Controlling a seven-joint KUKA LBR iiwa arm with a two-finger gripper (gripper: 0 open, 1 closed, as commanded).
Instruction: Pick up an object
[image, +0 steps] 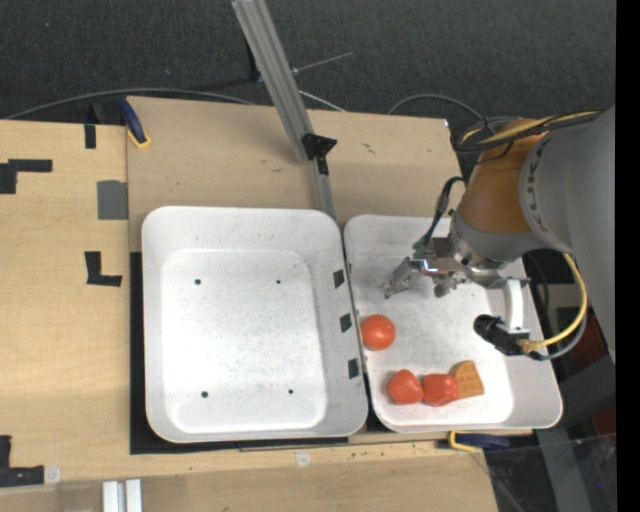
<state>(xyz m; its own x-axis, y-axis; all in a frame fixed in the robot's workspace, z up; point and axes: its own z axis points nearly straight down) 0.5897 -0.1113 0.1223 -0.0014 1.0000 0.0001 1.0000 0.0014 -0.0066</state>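
Orange waffle block near right bin edge.

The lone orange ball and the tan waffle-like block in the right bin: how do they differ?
The orange ball is round and smooth; the tan block is squarish with a gridded face. The ball lies alone near the bin's left wall; the block touches a red piece. Both rest in the right bin, apart from the claw.

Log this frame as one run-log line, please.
arm: over right bin | gripper: open, holding nothing | objects: orange ball, two red pieces, tan block | pick: not yet done
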